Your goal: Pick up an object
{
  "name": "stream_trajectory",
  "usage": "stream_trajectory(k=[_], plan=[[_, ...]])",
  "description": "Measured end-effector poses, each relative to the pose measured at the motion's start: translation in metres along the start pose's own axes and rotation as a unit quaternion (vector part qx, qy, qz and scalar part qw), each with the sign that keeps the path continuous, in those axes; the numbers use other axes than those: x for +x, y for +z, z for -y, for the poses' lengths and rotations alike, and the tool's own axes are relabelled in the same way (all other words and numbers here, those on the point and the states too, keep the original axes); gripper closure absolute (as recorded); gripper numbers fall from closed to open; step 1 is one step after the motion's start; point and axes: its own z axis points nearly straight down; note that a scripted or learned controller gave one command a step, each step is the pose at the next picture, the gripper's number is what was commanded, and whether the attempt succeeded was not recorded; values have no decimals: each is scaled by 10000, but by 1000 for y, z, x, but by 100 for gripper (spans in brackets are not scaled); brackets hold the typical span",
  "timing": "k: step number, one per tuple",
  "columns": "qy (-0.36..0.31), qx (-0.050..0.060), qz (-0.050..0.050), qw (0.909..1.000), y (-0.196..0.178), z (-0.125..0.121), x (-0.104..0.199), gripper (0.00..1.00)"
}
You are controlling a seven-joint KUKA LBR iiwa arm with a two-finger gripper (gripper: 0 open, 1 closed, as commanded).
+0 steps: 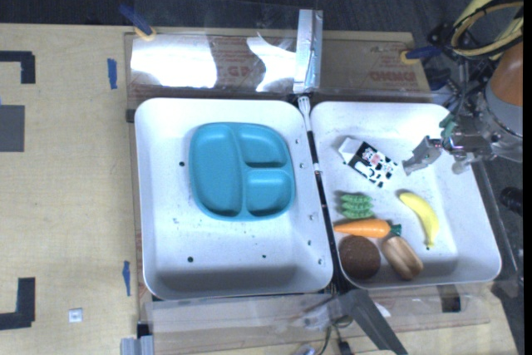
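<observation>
1. The gripper (pixel 442 154) is above the right bin (pixel 474 262), near its far right side. The 2 fingers (pixel 422 155) stand apart, so they are open, and nothing is between them.
2. The black and white box (pixel 366 160) lies in the right bin just to the left of the fingers, apart from them. It looks like a small carton with a cow pattern, and it is tilted.
3. The banana (pixel 420 214) lies below the fingers in the view, closer to the camera. It does not touch them.
4. The green pea pods (pixel 354 203) are to the lower left of the fingers, and the carrot (pixel 363 229) lies just under the pods, with its green end pointing toward the banana.
5. The brown round object (pixel 359 256) and the tan oval object (pixel 402 257) rest side by side at the near edge of the bin, well apart from the fingers.
6. The left bin (pixel 166 253) is far to the left of the fingers. It holds a blue divided plate (pixel 242 169) with 3 compartments.
</observation>
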Motion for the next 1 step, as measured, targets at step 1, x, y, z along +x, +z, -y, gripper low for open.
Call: stream_trajectory(k=[1], plan=[[198, 20, -1, 9998, 138, 8, -20, 0]])
